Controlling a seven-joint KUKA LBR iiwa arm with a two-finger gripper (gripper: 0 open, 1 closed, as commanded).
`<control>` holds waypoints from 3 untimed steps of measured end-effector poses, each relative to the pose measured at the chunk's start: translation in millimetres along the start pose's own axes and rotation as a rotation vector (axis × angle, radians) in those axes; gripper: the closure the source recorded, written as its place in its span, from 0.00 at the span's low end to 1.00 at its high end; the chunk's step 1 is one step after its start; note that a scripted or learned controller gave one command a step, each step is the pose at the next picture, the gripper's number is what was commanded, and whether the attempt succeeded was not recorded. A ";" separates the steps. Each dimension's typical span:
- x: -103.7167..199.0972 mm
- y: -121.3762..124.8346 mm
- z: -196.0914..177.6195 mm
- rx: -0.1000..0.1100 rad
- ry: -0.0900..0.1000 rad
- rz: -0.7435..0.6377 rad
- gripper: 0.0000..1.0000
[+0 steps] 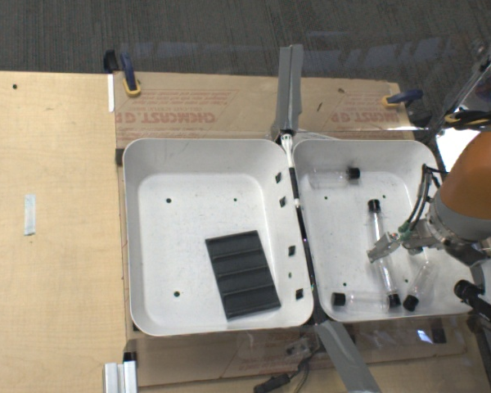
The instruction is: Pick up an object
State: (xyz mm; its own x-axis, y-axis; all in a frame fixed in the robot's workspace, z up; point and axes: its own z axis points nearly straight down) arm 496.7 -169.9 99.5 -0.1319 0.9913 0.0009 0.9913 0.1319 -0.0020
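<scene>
You see the wooden bench [49,219] at far left, with a small pale strip [29,216] lying on it at 9 o'clock of the left bin. The left bin [147,162] holds one dark ribbed block [242,273], lying flat and turned slightly, at 5 o'clock of the bin's centre. A row of small black clips runs along the wall shared with the right bin [311,162].

In the right bin you find several clear tubes with black caps: one [350,173] at 12 o'clock, one [375,218] upright near centre, one [344,300] at 7 o'clock, and two more [390,285] at 5 o'clock.

The gripper [385,249] sits low at 3 o'clock of that bin, tip touching or just over the central tubes. Its opening and any hold: cannot tell. The arm [475,187] enters from the right.
</scene>
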 end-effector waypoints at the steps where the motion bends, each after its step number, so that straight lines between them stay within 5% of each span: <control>1: -0.6 0.1 -8.6 0.000 0.000 0.003 1.00; 2: -0.5 0.1 -8.6 0.000 0.000 0.002 0.00; 3: 3.8 -19.4 8.6 0.000 0.000 0.004 0.00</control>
State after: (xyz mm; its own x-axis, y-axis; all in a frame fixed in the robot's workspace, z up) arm 476.9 -168.7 90.9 -0.1283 0.9917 0.0013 0.9917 0.1283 -0.0022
